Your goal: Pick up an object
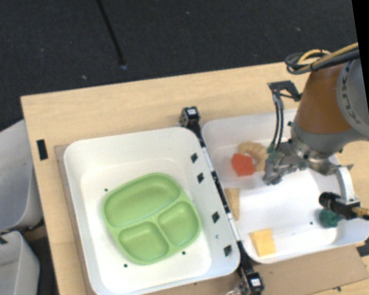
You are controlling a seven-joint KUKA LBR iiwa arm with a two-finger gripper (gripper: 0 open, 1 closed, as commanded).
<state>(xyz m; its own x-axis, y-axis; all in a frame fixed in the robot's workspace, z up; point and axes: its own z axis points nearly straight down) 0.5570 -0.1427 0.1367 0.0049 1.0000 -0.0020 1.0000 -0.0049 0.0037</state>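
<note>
A wooden bench (129,107) carries two white bins side by side. The left bin (81,194) holds a green plate (152,218) with three compartments, lying flat near the bin's middle. The arm (324,111), grey with an orange band, comes in from 3 o'clock and leans over the right bin (285,211). Its gripper (272,172) hangs low in the upper half of that bin. Whether the gripper is released or clenched cannot be told from this angle, and it cannot be seen to grasp anything. A red piece (242,163) lies toward 10 o'clock in the right bin, just beside the gripper at the gripper's 10 o'clock. A tan piece (252,148) sits at the red piece's 1 o'clock, close to it or touching it. A pale wedge (233,200) rests against the bin's left wall at about 9 o'clock, below the red piece. A yellow block (263,242) lies flat at 7 o'clock, near the bottom wall and well apart from the gripper. A small dark-green thing (328,219) lies toward 4 o'clock, close to the right wall.
</note>
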